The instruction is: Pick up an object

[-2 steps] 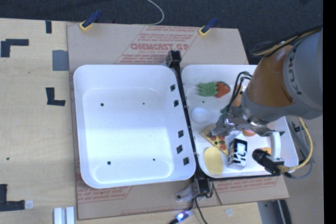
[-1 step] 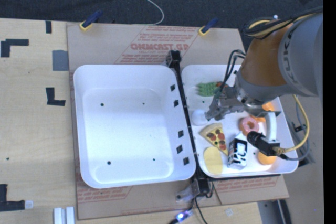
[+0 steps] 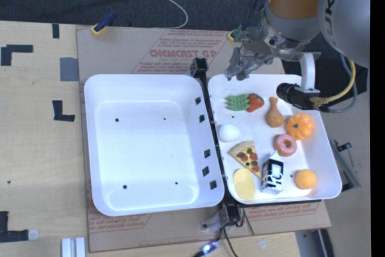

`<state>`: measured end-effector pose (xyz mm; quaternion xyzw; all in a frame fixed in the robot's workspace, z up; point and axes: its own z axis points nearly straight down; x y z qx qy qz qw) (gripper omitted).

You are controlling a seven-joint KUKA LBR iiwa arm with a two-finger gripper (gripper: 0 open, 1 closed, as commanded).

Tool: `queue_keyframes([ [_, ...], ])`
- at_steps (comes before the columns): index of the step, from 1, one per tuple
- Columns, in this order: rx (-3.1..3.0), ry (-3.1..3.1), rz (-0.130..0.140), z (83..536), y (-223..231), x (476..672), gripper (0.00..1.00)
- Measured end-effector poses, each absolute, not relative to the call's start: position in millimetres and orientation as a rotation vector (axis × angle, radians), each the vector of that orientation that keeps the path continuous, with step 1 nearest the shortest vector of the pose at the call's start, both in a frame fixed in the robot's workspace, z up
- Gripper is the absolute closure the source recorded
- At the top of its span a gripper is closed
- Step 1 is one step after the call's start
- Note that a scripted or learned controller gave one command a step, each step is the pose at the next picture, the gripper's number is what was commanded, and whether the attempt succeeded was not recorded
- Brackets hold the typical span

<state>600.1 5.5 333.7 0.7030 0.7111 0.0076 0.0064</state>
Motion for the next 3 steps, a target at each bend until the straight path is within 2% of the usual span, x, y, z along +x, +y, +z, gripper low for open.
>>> queue_keyframes([
  [1,2.22,2.233,-0.009,274,61,545.6,1.0],
  [2,2.219,2.24,-0.019,149,148,511.6,1.0],
  [3,2.21,2.233,0.008,198,227,542.4,1.0],
])
